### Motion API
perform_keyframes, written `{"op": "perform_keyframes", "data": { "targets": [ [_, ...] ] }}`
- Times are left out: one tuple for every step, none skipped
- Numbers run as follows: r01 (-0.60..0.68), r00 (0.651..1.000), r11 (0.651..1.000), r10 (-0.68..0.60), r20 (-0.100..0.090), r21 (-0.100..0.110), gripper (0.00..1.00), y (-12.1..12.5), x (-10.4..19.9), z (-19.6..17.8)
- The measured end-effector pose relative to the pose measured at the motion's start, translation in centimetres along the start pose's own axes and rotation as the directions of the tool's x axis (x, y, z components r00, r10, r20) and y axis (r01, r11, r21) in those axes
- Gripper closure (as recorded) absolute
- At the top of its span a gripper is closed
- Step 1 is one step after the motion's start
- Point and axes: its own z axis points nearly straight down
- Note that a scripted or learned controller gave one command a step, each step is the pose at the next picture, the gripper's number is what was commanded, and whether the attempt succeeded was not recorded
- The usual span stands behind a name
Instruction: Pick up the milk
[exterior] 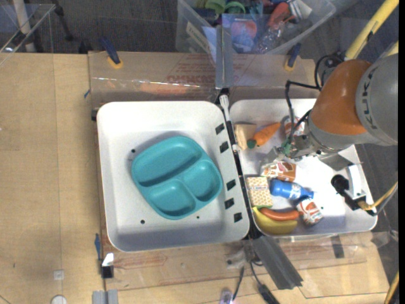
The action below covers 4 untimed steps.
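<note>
A small white carton with red print, which looks like the milk (311, 211), lies near the front of the right bin (329, 223), next to a banana (276, 220). My gripper (288, 147) hangs low over the middle of that bin, under the orange-banded wrist. It is well behind the white carton and apart from it. Just in front of the gripper lies an orange and white carton (280, 170). The wrist hides what lies directly under the gripper.
The right bin also holds a carrot (266, 132), a pale slice (243, 135), a blue bottle-like item (286, 190) and a square cracker (259, 191). A teal divided plate (175, 176) fills the left bin (114, 132). A clear tub of toys (253, 8) stands behind.
</note>
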Motion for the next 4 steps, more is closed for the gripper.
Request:
{"op": "perform_keyframes", "data": {
  "targets": [
    [0.018,1.000,1.000,-0.018,-0.013,0.022,0.00,1.85,-0.89,0.26],
    [0.046,0.999,0.999,-0.045,-0.005,0.009,0.00,1.49,-0.68,0.18],
    [-0.155,0.988,0.988,0.156,-0.010,0.016,0.00,0.96,-0.57,0.24],
    [-0.166,0.986,0.986,0.167,-0.011,0.021,0.00,1.11,-0.56,0.28]
  ]
}}
